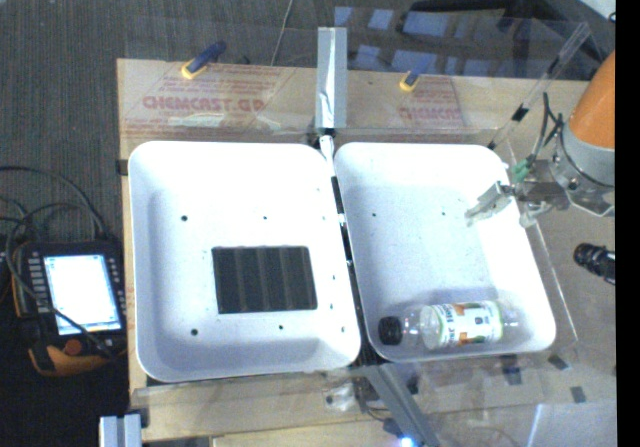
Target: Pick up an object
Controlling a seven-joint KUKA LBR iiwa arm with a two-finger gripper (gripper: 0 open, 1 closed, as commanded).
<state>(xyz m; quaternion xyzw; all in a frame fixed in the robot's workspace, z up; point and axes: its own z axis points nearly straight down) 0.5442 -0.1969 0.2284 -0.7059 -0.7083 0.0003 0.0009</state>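
1. The end effector (492, 201) hangs over the right bin's (420, 185) far right part, its fingers spread apart with nothing between them.
2. A clear plastic bottle (450, 325) with a dark cap lies on its side against that bin's near wall, well apart from the end effector.
3. The left bin (170, 185) holds a dark, flat, ribbed rectangle (264, 278), perhaps a mat.

bottle (452, 324) in right bin (430, 175), mat (264, 278) in left bin (160, 175)
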